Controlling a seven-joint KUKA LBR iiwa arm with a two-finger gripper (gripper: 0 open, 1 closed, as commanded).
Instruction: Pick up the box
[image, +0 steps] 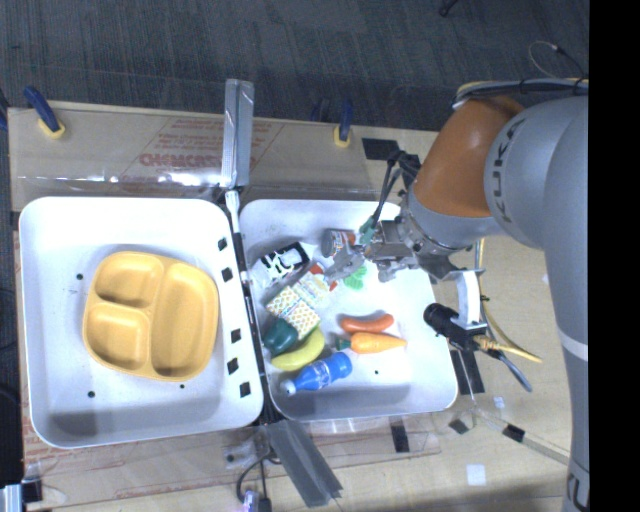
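The arm (520, 170) reaches in from 3 o'clock and sets its gripper (352, 262) low over the upper middle of the right bin (425, 385), but whether it is spread or pinched cannot be told. The box (294, 303), a patterned carton, lies just toward 8 o'clock from the gripper, with a black-and-white item (284, 260) at its 12 o'clock, a banana (300, 350) and blue bottle (318, 374) at its 6 o'clock, and two carrots (372, 333) at its 4 o'clock. In the left bin (40, 300), a yellow tray (150, 313) sits at 9 o'clock from the box.
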